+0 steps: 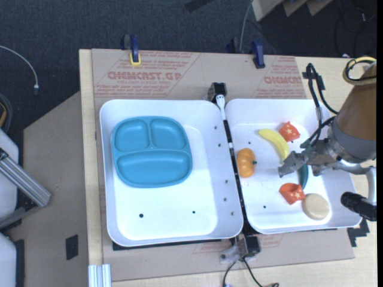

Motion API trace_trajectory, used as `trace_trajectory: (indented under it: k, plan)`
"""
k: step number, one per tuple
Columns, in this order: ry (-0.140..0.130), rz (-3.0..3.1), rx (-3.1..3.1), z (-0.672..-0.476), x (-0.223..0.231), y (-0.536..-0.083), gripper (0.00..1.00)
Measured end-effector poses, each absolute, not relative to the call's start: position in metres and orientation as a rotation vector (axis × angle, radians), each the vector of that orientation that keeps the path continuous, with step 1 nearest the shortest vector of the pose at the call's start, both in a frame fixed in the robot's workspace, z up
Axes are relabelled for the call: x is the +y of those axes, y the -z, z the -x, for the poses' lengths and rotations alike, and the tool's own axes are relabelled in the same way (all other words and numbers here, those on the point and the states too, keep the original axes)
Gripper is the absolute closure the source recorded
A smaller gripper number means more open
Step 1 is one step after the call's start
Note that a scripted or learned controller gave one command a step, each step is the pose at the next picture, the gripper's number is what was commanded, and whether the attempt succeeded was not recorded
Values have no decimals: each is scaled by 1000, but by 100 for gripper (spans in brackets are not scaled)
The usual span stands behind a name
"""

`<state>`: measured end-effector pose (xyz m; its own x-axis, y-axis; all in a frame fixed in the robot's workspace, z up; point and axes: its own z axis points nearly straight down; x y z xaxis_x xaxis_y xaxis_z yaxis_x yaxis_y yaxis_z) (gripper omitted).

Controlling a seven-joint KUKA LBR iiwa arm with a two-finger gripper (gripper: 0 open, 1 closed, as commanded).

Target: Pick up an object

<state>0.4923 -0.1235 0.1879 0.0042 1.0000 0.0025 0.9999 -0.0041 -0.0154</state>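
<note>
While no single object was marked out by the task, the right bin (335, 223) carried several candidates: a yellow banana (273, 141) lay near the middle of it, a red piece (289, 131) sat just beside the banana toward the bin's far edge, an orange fruit (245, 162) rested against the bin's left edge, and a second red piece (291, 192) and a pale round bun (316, 207) sat touching near the front edge. A teal object (304, 175) lay partly hidden under the hand (293, 163), between the banana and the second red piece. The hand hung low over the middle of the right bin, just beside the banana's lower end; whether it was apart or together could not be told, and nothing was seen clamped in it. The grey arm (356, 124) reached in over the bin's right edge. The left bin (179, 220) held a blue divided plate (152, 151) toward its far left corner. Both bins sat side by side on the brown surface (179, 70).
</note>
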Motion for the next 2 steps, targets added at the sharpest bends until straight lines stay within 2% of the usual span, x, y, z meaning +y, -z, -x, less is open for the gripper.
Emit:
trace_trajectory:
  k: [1, 2]
  plan:
    - [-1, 2221, -2221, -496, -123, -195, 0]
    - [-1, 2220, -2219, -495, -119, -135, 0]
